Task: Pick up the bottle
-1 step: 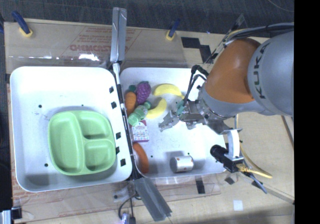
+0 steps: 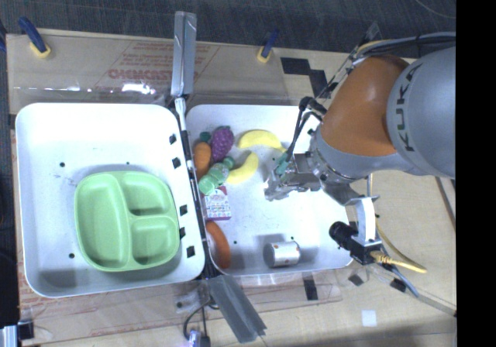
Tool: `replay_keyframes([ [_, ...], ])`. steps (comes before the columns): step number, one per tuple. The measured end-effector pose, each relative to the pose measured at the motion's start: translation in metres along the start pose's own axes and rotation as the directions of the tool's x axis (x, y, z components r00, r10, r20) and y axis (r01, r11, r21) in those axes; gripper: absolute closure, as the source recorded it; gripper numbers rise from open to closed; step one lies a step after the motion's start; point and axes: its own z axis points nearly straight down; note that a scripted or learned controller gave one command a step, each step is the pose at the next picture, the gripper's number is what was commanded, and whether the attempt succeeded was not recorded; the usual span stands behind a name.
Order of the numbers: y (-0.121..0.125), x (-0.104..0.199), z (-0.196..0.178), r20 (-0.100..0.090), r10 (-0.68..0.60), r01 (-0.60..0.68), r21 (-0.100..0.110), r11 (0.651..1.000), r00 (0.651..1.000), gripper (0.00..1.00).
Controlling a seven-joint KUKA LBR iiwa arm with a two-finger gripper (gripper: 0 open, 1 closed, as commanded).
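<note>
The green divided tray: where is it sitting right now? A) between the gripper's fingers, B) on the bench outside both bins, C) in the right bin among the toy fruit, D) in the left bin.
D: the green divided tray lies flat on the floor of the left bin, while the toy fruit such as the banana and the gripper are over in the right bin.

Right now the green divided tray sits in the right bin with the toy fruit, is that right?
Not quite. The camera view shows the green divided tray in the left bin, alone. The toy fruit, such as the yellow banana and purple grapes, lies in the right bin.
</note>
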Motion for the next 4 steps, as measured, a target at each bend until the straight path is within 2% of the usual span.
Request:
replay_keyframes([
  [1, 0.029, -0.066, -0.023, 0.001, -0.075, 0.075, -0.005, 0.997, 0.997, 1.00],
  [2, 0.030, -0.106, -0.108, 0.003, -0.188, 0.188, -0.006, 0.982, 0.982, 1.00],
  [3, 0.091, -0.106, -0.098, 0.002, -0.125, 0.125, -0.005, 0.992, 0.992, 1.00],
  [4, 0.143, -0.107, -0.052, 0.002, -0.057, 0.057, -0.005, 0.998, 0.998, 1.00],
])
